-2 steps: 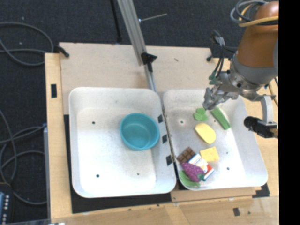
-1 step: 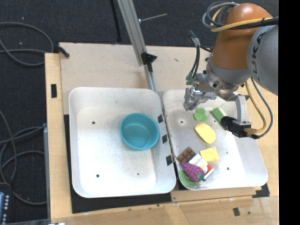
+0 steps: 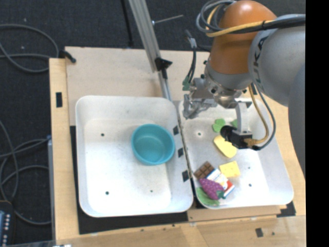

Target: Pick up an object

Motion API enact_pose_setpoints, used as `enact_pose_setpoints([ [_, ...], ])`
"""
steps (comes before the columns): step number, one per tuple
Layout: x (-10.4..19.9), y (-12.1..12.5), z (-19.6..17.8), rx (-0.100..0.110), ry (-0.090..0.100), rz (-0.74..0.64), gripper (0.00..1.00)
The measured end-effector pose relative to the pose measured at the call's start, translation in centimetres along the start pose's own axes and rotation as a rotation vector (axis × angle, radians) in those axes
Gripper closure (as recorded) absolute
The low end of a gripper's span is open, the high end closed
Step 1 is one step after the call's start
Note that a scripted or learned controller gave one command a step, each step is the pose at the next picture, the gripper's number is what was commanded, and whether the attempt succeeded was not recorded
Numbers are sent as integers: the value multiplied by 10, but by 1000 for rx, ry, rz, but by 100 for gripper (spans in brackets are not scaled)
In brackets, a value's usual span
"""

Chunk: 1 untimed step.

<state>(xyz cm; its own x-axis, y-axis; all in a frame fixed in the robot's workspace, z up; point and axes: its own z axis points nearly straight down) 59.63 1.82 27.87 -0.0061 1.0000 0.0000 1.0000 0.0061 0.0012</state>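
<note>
Objects for picking are lying in the right bin (image 3: 267, 189): a yellow piece (image 3: 224, 147), a yellow block (image 3: 230, 169), a brown chocolate-like bar (image 3: 204, 169), a purple grape cluster (image 3: 211, 188) and a green piece (image 3: 220, 124). The gripper (image 3: 193, 107) is hanging over that bin's upper left corner, beside the dividing wall, apart from them; whether it is spread or closed I cannot tell. A blue bowl (image 3: 152, 144) is sitting in the left bin (image 3: 92, 133).
</note>
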Motion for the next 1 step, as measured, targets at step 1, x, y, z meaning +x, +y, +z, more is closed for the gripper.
enact_pose_setpoints([
  [1,54,9,25,3,0,0,100],
])
